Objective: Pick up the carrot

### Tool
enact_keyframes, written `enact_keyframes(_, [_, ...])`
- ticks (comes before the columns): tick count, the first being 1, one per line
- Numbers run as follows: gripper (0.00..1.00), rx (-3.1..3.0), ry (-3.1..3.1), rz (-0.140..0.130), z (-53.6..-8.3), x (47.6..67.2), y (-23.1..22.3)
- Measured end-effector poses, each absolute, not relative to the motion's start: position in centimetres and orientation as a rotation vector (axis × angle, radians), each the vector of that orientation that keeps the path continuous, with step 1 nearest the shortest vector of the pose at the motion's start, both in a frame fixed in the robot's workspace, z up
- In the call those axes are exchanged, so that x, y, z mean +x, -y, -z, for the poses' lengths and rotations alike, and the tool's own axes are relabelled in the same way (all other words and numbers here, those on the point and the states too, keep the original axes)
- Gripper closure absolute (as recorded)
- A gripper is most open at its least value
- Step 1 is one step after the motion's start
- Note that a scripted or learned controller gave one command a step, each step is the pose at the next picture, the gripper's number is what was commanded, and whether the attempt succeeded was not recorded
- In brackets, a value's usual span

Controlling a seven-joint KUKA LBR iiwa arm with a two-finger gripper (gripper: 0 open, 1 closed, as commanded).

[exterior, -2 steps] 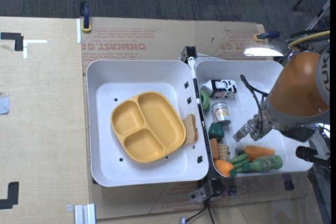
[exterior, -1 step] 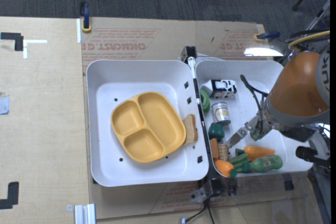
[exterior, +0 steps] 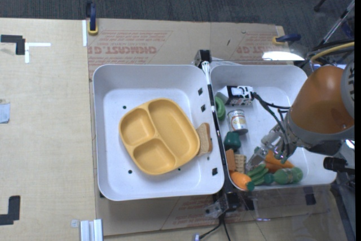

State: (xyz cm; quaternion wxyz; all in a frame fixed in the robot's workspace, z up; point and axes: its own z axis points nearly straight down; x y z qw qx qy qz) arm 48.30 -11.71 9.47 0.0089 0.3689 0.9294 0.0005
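The carrot (exterior: 277, 163) is an orange piece lying near the front of the right bin (exterior: 293, 79), with a green leafy end (exterior: 289, 176) towards the front right. My gripper (exterior: 269, 148) hangs low right over the carrot's left end and seems to touch or nearly touch it. The arm's orange band and grey wrist hide part of the carrot and the bin's right side.
The right bin also holds a small tin can (exterior: 237, 121), a black and white carton (exterior: 240, 94), a green piece (exterior: 220, 107), a second orange piece with a green top (exterior: 230, 156), a round orange item (exterior: 240, 180) and green pods (exterior: 259, 173). A yellow divided plate (exterior: 158, 135) and a bread slice (exterior: 204, 139) lie in the left bin (exterior: 107, 121).
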Motion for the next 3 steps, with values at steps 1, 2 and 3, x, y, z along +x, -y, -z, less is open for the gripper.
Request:
enact_keyframes(1, [1.0,1.158,-2.9,-0.004,-10.3,48.5,11.7])
enact_keyframes(2, [1.0,1.163,-2.891,-0.006,-11.3,48.8,11.8])
enact_keyframes(3, [1.0,1.295,-2.858,-0.001,-19.2,49.9,2.5])
